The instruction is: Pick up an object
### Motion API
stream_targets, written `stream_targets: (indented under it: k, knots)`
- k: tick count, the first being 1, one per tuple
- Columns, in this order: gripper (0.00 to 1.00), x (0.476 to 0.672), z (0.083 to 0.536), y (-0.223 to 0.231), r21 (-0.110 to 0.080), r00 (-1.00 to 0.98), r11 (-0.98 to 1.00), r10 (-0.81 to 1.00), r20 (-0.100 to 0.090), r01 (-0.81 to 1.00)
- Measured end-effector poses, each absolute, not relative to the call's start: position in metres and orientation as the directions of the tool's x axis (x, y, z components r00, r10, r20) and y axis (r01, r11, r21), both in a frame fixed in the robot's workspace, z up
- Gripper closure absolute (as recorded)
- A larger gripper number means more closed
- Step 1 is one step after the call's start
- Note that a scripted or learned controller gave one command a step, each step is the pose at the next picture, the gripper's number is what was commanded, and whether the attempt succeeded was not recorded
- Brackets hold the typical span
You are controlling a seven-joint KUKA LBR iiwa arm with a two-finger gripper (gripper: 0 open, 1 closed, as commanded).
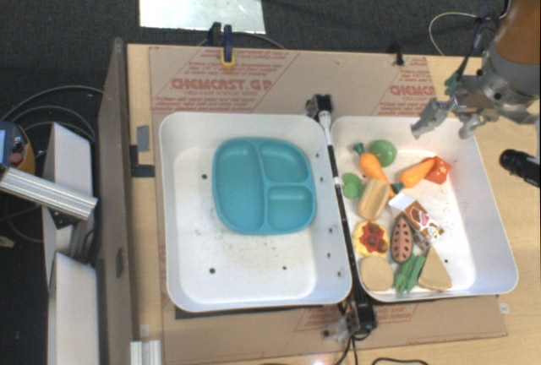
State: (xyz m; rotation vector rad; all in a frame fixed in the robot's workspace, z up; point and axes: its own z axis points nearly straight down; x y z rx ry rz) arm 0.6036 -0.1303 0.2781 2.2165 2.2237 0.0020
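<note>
The right bin [490, 220] holds several toy foods: a green round piece [382, 151], an orange carrot [372, 166], an orange and red piece [427, 171], a tan bread piece [373, 199], a pizza slice [370, 238], a brown oval piece [401, 238], green beans [410, 272] and a small printed card [423, 222]. My gripper [446, 120] hangs over the bin's far right corner, above and to the right of the food. Its two fingers stand apart, open, with nothing between them.
The left bin [194, 270] carries a teal divided plate [264, 186]. Both bins rest on a cardboard sheet [254, 76]. A black clamp [321, 106] sits at the far end of the seam between the bins. Cables and a metal rail lie off the bench at left.
</note>
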Motion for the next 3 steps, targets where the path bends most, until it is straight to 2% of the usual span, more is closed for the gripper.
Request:
stream_targets:
  k: [1,2,3]
  knots:
    - [0.00,0.628,0.165,-0.092,-0.004,-0.008,0.008,1.000,0.002,1.000]
    - [0.00,0.635,0.080,-0.084,-0.002,-0.005,0.005,1.000,0.001,1.000]
    - [0.00,0.624,0.085,-0.099,0.001,-0.001,0.001,1.000,0.001,1.000]
